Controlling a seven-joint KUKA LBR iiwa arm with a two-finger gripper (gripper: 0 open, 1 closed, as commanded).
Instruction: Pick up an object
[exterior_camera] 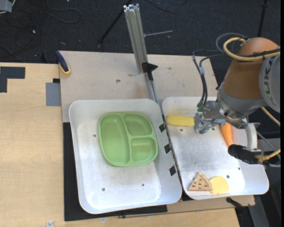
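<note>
In the right bin point(255, 186) lie a yellow corn cob point(179, 121) at the upper left, an orange carrot point(226, 134) at the right, and a pizza slice point(199, 183) beside a yellow chunk point(219, 185) at the front. My gripper point(202, 125) hangs low over the bin, just off the corn cob's right end and left of the carrot. The wrist hides part of the carrot. I see nothing lifted off the bin floor.
The left bin point(85, 183) holds a green divided plate point(128, 139). A metal post point(137, 39) rises behind the bins. Black clips point(166, 148) sit on the divide between the bins. A black cable connector point(241, 152) hangs off the wrist over the right bin.
</note>
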